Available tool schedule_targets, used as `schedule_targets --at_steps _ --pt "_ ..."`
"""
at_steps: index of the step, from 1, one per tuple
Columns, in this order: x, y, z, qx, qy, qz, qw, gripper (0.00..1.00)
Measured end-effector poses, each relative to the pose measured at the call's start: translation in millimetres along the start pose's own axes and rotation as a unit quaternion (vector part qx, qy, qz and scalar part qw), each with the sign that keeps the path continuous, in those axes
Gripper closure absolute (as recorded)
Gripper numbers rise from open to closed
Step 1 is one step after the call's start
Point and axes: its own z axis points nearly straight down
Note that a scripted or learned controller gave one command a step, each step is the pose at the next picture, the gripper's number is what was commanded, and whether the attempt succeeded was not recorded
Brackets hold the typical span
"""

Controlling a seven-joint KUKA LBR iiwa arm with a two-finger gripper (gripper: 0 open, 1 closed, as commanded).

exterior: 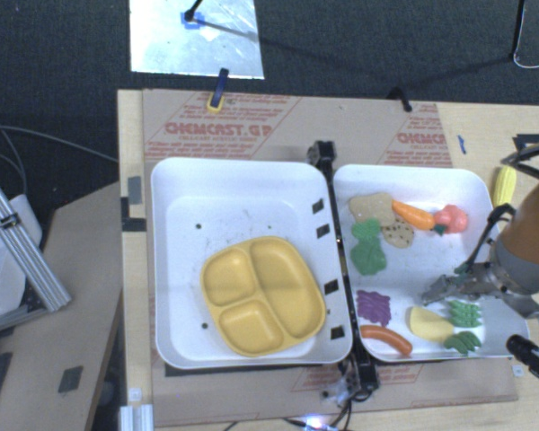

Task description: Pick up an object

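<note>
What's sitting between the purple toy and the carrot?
In the camera view, green broccoli and a speckled cookie lie between the purple grapes and carrot.

One camera looks down on the bench (278, 119) from above, at a slant, so the far edge of the bench lies toward the top of the picture and the near edge toward the bottom. It stands back enough to take in both white bins whole: the left bin (175, 268) and the right bin (472, 187), side by side. The dark floor (54, 52) shows beyond the bench. The arm (532, 250) enters from the right edge.
</note>
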Motion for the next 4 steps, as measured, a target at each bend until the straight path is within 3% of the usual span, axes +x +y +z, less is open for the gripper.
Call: schedule_targets --at_steps 3,4 --pt "-6.7 1.0 -0.3 -0.002 0.0 0.0 1.0 0.0" --pt "68.8 1.4 0.4 0.0 0.002 -0.005 1.0 0.0"
